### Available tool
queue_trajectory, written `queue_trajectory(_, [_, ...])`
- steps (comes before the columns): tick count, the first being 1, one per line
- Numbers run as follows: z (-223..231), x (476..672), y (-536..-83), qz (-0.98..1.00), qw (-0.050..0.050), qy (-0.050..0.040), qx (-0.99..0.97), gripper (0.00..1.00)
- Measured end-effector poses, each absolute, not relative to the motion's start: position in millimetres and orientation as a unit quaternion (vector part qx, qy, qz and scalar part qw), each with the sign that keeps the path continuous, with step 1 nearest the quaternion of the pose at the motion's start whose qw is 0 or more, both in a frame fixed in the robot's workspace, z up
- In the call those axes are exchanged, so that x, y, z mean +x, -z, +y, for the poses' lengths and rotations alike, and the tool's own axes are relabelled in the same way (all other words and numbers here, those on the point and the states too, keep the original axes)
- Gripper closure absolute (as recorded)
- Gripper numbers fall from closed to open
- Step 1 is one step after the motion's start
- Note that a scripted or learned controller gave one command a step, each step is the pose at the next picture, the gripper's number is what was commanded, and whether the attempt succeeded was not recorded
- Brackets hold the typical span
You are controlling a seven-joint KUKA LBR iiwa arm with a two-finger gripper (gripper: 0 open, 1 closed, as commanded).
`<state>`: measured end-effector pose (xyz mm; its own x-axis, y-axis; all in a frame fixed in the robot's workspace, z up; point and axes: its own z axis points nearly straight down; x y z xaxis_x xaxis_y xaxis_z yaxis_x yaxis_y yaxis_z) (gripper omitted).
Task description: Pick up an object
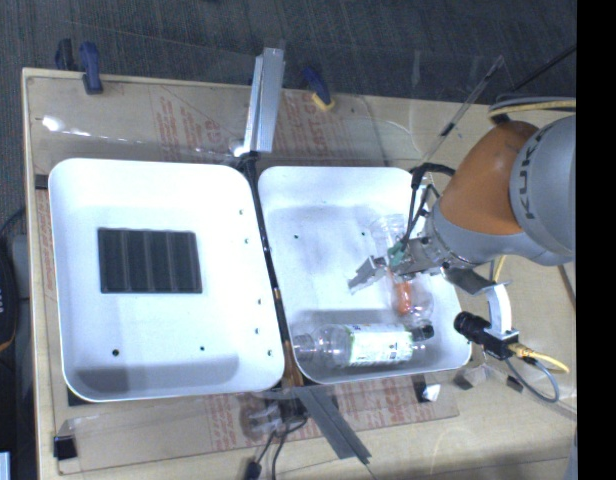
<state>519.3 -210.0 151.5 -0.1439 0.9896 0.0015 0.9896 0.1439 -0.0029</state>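
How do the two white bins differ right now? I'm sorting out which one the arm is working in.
The left bin holds a dark ribbed rectangular pad lying flat near its middle; the right bin holds a clear plastic bottle lying on its side along the near wall, plus a smaller clear item with an orange part. The end effector is over the right bin, not the left bin. Both are shallow, white and round-cornered, side by side.
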Motion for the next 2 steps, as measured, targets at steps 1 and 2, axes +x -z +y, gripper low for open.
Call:
queue_trajectory(1, [-209.7, 496.7, -178.5, -0.785, 0.003, -0.0004, -0.62, 0.0])
queue_trajectory(2, [-210.7, 528.2, -157.6, -0.788, 0.001, -0.0006, -0.615, 0.0])
